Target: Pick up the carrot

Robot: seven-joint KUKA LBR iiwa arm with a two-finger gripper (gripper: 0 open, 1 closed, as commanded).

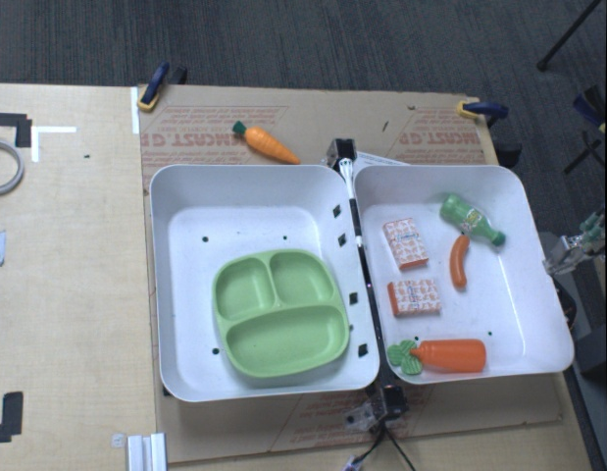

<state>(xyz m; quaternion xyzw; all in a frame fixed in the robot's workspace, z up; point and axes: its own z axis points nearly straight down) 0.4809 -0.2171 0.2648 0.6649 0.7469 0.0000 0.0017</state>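
A: Carrot lies in the right bin, front edge, leaves pointing left. A smaller carrot sits on cardboard behind the left bin.

B: The hand?

A: At the right bin's outer rim, well apart from both. Its spread I cannot tell. Nothing lifted; approach, grasp and lift all remain.

A: Where does the camera sit?
B: High above the bench, looking down at a slant.
A: How near?
B: Far enough to take in the left bin and right bin whole, with dark floor beyond.
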